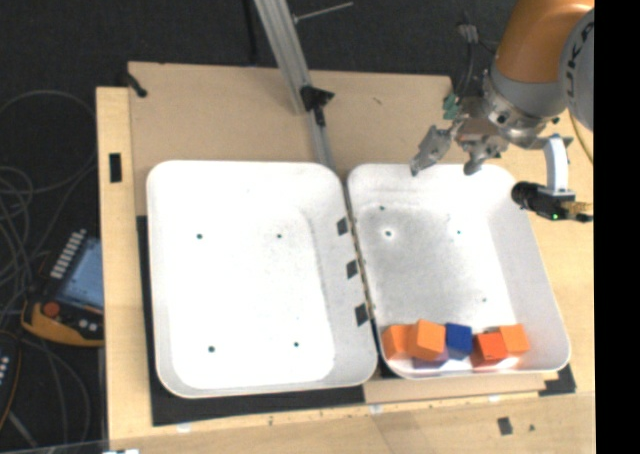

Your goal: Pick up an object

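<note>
The gripper (446,159) hangs over the far rim of the right bin (440,242), its two fingers spread wide apart with nothing between them. The blocks lie well away from it, in a row along that bin's near wall: an orange block (416,340), a blue block (458,338) and a second orange block (499,344). The left bin (250,272) sits just beside the right one.

No readable text, labels or numbers anywhere.
</note>
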You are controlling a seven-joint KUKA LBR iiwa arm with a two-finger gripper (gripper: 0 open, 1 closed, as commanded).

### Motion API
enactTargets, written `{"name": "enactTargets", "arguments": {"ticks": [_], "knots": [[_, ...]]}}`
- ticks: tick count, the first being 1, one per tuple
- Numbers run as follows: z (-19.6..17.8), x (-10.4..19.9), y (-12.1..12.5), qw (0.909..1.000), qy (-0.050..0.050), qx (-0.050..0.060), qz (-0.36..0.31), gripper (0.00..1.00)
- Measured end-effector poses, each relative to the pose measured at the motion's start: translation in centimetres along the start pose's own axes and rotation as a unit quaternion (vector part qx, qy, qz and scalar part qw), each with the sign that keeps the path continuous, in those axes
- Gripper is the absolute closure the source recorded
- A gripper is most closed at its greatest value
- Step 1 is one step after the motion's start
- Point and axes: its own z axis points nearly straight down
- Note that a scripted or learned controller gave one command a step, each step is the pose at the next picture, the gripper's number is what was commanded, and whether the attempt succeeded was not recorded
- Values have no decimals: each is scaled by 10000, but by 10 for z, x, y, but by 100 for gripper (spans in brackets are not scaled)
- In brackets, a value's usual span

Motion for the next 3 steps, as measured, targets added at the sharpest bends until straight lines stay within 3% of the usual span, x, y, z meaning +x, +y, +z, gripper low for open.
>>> {"name": "enactTargets", "arguments": {"ticks": [1,2,3], "knots": [[122,-59,-76,10000,8,45,46,0],[39,-25,-75,10000,5,-46,-6,0],[138,-15,-135,10000,22,49,33,0]]}}
